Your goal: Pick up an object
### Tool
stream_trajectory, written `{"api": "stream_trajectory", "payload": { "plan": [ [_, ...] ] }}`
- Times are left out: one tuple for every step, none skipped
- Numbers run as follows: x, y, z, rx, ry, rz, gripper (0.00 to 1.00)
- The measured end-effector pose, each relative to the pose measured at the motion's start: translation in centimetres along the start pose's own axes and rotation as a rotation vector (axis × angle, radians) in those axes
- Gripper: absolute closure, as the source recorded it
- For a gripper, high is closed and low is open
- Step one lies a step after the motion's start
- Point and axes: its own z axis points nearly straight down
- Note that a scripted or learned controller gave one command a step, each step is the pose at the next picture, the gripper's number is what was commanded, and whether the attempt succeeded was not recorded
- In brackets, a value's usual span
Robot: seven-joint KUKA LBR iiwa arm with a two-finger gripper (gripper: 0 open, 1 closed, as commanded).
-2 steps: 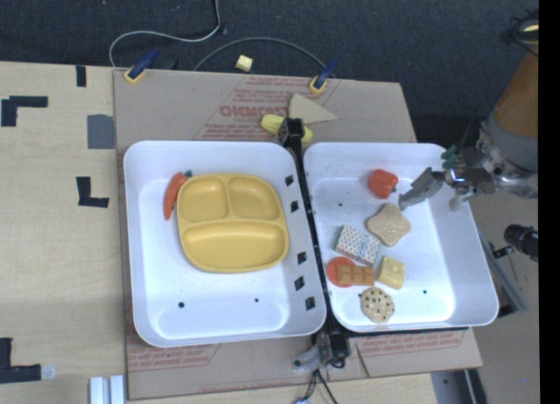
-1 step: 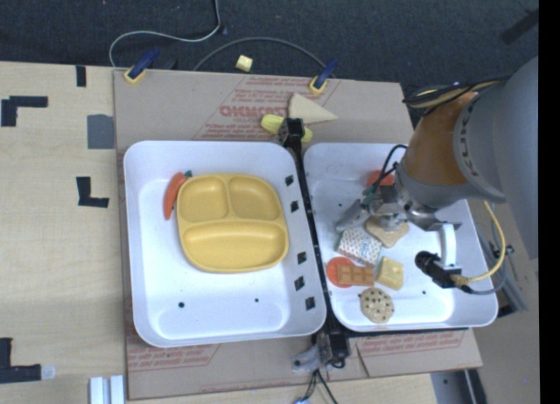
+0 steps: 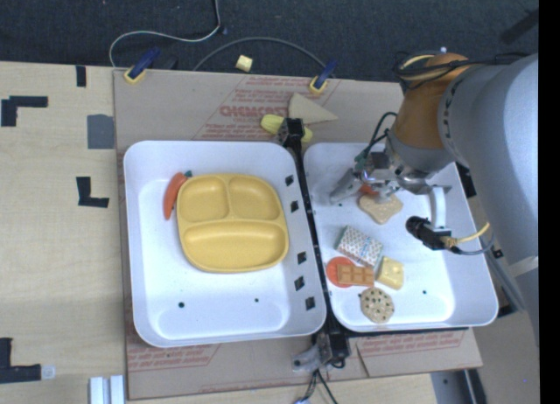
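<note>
— What does the tabletop [image 3: 52, 219] look like?
— Pale wood with black marks, and a cardboard sheet [image 3: 210, 105] under two white bins. Behind it lies dark carpet [image 3: 350, 0] with a thin cable [image 3: 188, 39] looping across. Two blue-and-yellow clamps [image 3: 140, 68] pin the cardboard's far edge.
— And in the bins?
— The left bin [image 3: 149, 306] holds a yellow divided plate [image 3: 232, 221] with a toy carrot [image 3: 172, 194] touching its left rim. The right bin [image 3: 464, 302] holds a tan piece [image 3: 381, 210], a patterned wafer [image 3: 360, 243], an orange waffle [image 3: 348, 273], a yellow cheese block [image 3: 389, 273] and a cookie [image 3: 376, 304].
— Where is the tool?
— The tool [image 3: 374, 179] is low in the right bin's far part, just above the tan piece. Whether its fingers are spread or closed, I cannot tell.
— Open room?
— The left bin's near floor is bare white, as is the right bin's near right corner. The toys cluster close to the divider between the bins.
</note>
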Motion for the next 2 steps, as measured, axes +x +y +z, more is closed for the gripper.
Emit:
{"api": "stream_trajectory", "payload": {
  "plan": [
    [-0.4,4.0,0.0,0.003,0.001,0.000,0.00],
    [-0.5,4.0,-1.2,-0.001,-0.002,0.001,1.00]
  ]
}}
